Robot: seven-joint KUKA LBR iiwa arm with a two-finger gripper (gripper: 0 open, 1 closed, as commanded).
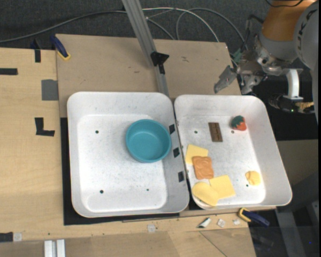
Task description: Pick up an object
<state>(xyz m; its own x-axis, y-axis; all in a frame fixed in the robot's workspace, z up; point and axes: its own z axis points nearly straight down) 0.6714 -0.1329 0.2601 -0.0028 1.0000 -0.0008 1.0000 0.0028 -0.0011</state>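
Camera view: gripper (238, 82) above right bin (275, 143) far rim, fingers spread, holding nothing. Strawberry (238, 123) near, brown block (215, 131) beside. Risk: strawberry round, may roll off fingers; block flat, hard to pinch.

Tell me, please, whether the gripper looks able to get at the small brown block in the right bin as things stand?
Probably yes: the brown block lies alone on bare bin floor, nothing over it, and the gripper hangs just beyond the right bin's far rim.

Two white bins (75, 143); one blue bowl (147, 140); roughly seven small food-like pieces (214, 188), overlap blurring the count.
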